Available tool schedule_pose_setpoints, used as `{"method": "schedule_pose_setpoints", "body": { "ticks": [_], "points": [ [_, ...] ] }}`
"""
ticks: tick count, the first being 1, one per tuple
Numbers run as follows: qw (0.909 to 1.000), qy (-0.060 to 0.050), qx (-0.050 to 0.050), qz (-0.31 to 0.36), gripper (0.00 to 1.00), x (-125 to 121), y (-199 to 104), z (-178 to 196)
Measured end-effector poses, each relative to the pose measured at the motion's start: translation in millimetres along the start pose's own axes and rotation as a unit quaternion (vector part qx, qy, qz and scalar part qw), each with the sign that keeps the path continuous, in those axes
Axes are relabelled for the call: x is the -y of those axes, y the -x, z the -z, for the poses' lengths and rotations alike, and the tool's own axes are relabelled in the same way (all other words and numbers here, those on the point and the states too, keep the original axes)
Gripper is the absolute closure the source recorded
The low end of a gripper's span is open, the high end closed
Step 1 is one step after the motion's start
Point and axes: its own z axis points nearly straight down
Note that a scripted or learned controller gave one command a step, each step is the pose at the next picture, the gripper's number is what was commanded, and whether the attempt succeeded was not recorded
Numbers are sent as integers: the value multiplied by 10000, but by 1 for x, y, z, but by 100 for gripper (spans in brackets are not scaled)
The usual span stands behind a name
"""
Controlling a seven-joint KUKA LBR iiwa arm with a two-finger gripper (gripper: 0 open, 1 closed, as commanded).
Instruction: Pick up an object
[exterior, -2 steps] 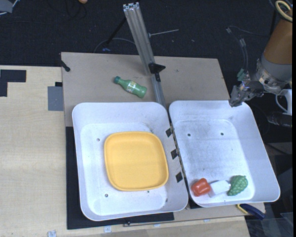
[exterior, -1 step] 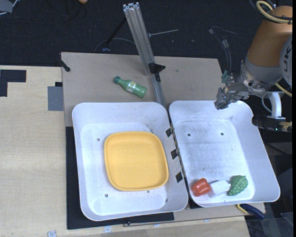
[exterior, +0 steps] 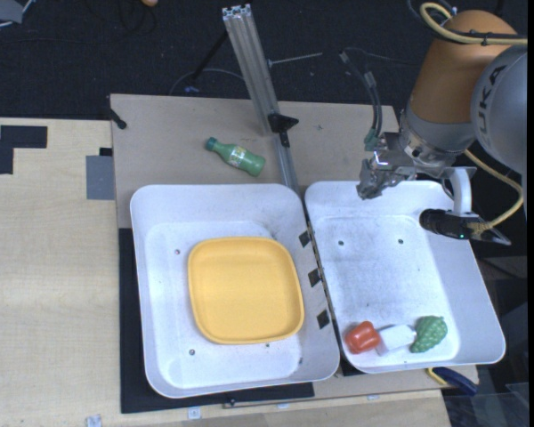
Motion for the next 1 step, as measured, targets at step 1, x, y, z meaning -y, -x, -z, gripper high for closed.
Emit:
{"method": "schedule_pose_setpoints", "body": {
  "ticks": [1],
  "points": [
    [10000,1,2,-4,100,3,-48,-2]
  ]
}}
